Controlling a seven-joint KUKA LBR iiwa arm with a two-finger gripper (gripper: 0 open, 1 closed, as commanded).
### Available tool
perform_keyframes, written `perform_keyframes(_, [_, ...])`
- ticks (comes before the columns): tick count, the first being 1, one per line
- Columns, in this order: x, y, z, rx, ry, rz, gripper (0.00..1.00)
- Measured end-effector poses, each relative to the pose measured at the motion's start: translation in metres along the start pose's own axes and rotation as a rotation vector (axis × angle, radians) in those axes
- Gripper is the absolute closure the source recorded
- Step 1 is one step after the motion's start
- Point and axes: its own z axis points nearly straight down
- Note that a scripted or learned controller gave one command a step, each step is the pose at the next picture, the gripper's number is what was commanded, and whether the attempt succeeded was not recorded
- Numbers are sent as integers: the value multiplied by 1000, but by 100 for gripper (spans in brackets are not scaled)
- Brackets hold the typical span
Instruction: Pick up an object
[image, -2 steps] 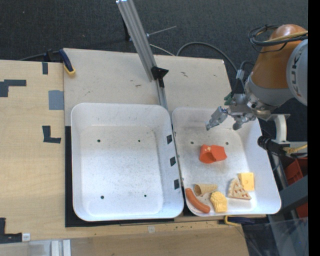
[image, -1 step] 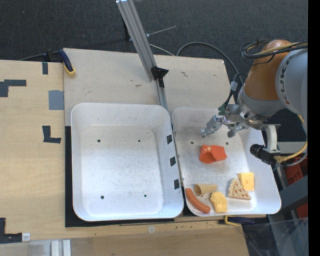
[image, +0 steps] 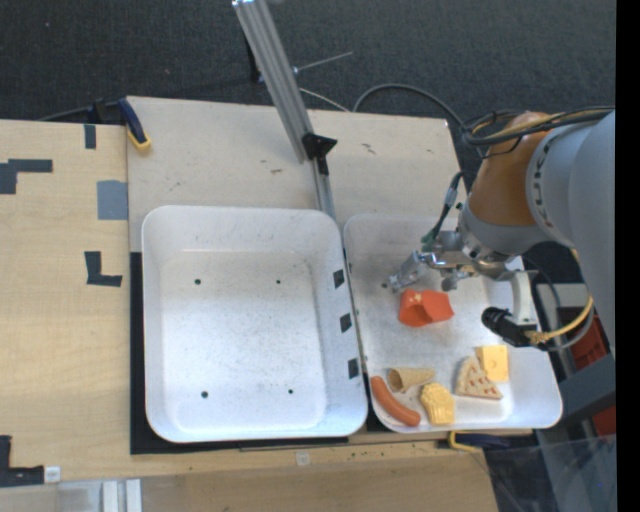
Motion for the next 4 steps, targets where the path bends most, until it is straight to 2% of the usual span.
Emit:
perform_keyframes(1, [1,2,-14,-5,0,-2,100])
perform_keyframes(2, [10,-1,-72,-13,0,-2,100])
perform_keyframes(4, [20,4,-180,-13,-1,-1,100])
